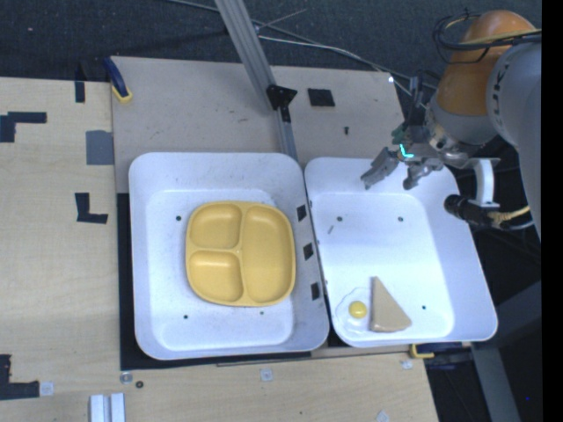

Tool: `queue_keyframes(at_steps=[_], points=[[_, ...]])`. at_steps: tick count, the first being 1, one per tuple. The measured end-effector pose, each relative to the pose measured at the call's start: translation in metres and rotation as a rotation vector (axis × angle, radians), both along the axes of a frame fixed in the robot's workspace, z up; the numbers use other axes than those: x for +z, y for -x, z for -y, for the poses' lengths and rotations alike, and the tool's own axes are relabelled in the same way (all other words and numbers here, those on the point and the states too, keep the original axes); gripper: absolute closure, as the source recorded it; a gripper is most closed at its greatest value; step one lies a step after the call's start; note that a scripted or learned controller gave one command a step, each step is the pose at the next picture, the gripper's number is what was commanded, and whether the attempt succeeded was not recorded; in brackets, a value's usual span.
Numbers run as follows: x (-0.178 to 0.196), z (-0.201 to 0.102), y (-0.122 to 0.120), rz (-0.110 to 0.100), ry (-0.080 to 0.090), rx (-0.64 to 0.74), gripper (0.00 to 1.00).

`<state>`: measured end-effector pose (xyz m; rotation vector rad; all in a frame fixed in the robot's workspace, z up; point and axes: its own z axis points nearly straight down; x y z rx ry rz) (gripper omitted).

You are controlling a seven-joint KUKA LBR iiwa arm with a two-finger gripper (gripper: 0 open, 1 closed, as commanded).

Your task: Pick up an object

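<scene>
My hand point(393, 177) hovers with fingers spread and nothing between them over the far edge of the right bin point(440, 236). At that bin's near edge, well apart from my hand, lie a tan wedge point(386, 309) and a fried egg point(354, 309) just beside it.

Yellow divided plate point(240, 254) smooth plastic; white bins point(220, 170) glossy plastic.
</scene>
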<state>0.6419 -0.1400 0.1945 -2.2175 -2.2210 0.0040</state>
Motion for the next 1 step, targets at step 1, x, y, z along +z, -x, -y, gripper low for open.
queue_keyframes(at_steps=[1], points=[[0.0012,0.0,-0.0007,0.003,0.001,0.0,0.0]])
